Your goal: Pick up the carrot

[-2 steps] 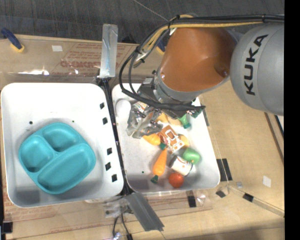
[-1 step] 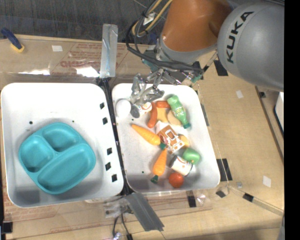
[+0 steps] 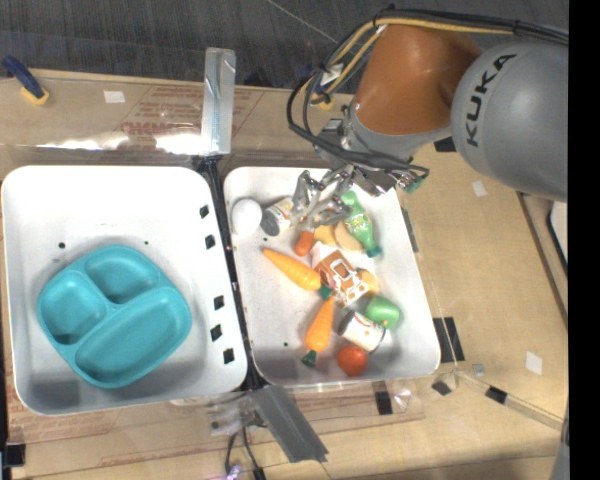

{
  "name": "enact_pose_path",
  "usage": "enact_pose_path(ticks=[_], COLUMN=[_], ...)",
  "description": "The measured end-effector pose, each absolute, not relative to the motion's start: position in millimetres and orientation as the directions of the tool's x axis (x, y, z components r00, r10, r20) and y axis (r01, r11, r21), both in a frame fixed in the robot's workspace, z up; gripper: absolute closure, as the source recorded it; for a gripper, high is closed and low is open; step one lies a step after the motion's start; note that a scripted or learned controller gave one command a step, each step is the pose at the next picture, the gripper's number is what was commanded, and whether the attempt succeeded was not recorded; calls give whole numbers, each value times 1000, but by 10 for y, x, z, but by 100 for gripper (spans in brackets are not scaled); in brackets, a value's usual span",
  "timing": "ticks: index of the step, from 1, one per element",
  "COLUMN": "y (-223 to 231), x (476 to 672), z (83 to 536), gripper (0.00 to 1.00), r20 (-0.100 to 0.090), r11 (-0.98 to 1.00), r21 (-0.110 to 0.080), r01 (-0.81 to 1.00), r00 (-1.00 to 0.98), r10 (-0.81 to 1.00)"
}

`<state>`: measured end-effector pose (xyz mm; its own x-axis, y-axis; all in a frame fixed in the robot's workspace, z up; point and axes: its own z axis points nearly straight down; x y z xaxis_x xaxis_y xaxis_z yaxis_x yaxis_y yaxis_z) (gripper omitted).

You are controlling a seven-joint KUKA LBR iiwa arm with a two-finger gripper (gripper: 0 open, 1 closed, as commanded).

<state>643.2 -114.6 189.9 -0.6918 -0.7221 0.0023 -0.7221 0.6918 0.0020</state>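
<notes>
Camera view, top right of frame: grey KUKA arm (image 3: pixel 510 108) w/ orange band comes in from the right edge and bends down toward the right bin (image 3: pixel 270 358), wrist over that bin's upper rim. Gripper (image 3: pixel 318 200) hangs at upper centre of the bin, metal fingers (image 3: pixel 302 190) spread a little apart, tips down among the toys near a green bottle (image 3: pixel 358 223); nothing visibly held between them.

Left bin (image 3: pixel 40 193) fills the left half of frame and holds a teal divided plate (image 3: pixel 113 313) at lower left.

Right bin, centre: carrot (image 3: pixel 292 269) lies flat, pointing diag. from upper left to lower right, just below the gripper, apart from it. 2nd carrot (image 3: pixel 319 330) sits lower, near upright, green end down. Orange-white carton (image 3: pixel 343 276) betw. them and to the right. Red tomato (image 3: pixel 353 360) at the bottom edge, white ball (image 3: pixel 246 214) at upper left of that bin.
</notes>
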Motion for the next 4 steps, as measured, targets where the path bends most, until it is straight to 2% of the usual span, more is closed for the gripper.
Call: enact_pose_path(ticks=[1,2,3,4], y=[-951,-471,240,-489], x=[5700,5701,5586,6223], z=[1875,2493,2285,1969], gripper=[100,100,100,100], r20=[-1,-3,-1,0], r11=[679,439,177,202], r21=[0,-4,0,2], r01=[-734,-898,-984,-979], r00=[-679,-439,-177,-202], r10=[-734,-899,-984,-979])
